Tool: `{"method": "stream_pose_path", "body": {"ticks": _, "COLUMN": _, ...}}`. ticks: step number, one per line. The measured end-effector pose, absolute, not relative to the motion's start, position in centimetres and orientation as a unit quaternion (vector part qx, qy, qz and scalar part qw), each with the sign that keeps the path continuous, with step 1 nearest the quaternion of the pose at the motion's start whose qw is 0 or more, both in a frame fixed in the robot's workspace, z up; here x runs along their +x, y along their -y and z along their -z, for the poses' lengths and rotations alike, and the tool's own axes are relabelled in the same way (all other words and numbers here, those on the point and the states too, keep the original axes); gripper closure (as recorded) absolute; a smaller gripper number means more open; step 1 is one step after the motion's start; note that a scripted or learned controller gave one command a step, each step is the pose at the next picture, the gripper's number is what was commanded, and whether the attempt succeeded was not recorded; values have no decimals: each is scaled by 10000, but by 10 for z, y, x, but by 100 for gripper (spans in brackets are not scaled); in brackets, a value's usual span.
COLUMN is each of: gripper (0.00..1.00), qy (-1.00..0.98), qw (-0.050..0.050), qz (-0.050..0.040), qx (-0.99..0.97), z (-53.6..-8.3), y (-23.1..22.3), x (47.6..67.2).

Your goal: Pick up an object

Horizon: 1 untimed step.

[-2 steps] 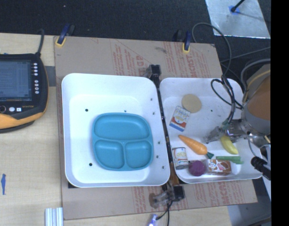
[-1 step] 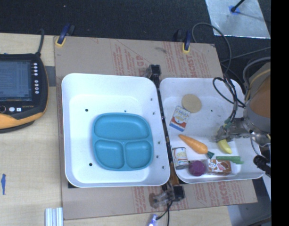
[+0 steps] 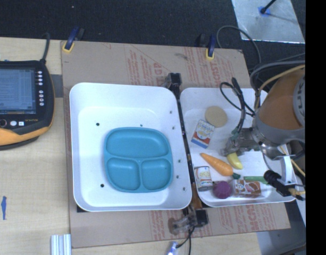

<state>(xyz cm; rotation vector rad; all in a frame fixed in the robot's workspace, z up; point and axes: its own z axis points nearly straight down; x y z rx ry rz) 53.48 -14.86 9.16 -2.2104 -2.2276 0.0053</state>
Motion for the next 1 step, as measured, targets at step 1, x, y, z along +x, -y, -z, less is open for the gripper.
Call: {"method": "stream_pose_path", "body": {"ticks": 1, "gripper": 100, "qy": 7088, "qw": 10, "qz": 1, "qx": -7055, "z": -192, "y": 72, "x": 565}}
